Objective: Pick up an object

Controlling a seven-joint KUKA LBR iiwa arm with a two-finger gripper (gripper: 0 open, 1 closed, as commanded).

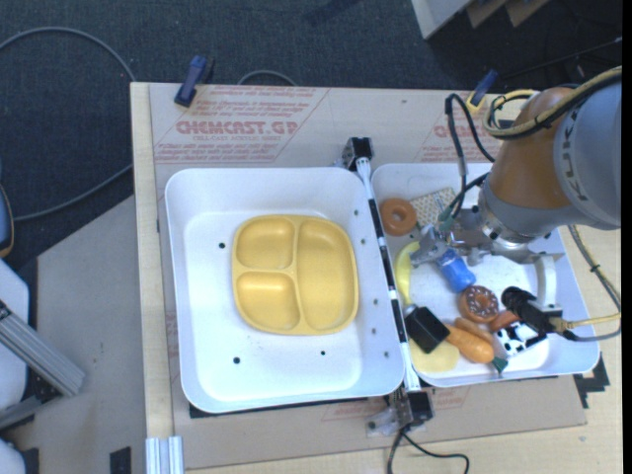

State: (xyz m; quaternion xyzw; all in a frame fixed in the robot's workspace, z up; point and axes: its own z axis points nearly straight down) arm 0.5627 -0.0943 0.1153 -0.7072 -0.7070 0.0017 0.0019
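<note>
My gripper hangs low over the upper middle of the right bin, under the arm's orange band. A small blue object lies right beneath it, touching or nearly so; I cannot see whether it is gripped. Around it lie an orange-brown ring donut, a sprinkled chocolate donut, a black block, an orange carrot-like piece and a black-and-white spotted toy.
The left bin holds a yellow divided plate. A yellow curved piece lies along the right bin's left wall. Cables loop off the arm at the right, and a clamp bar separates the bins.
</note>
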